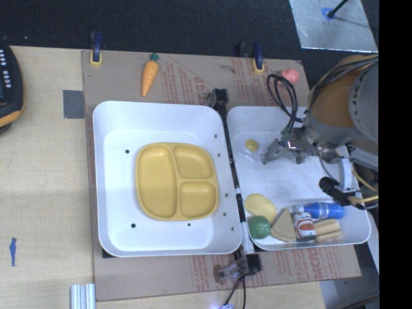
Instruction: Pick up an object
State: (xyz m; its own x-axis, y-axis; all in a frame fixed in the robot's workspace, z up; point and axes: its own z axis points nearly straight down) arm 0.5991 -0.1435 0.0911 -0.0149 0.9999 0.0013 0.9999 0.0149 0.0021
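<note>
So the arm (341, 108) came in from the right side of the frame, and its gripper (278, 150) sat low over the upper part of the right bin (270, 118). Honestly couldn't tell the pincer's state from this angle. It was just a dark metal blob, nothing visibly caught in it.

Just left of the gripper tip was a small yellow object (251, 145), lying on the bin floor, close but apart from it. The rest of the stuff was bunched along the bottom of that bin: a pale yellow lemon-ish thing (260, 204) by the left wall, a green ball (259, 226) right under it, a tan wedge (282, 226), a little can with a red label (304, 225), a blue bottle (323, 210) lying on its side, and a wooden-looking stick (328, 227).

The left bin (109, 172) had a yellow divided tray (176, 180) sitting mid-bin. A toy carrot (149, 74) lay on the board at the upper left, outside the bins, and a pink thing (290, 75) sat above the right bin.
</note>
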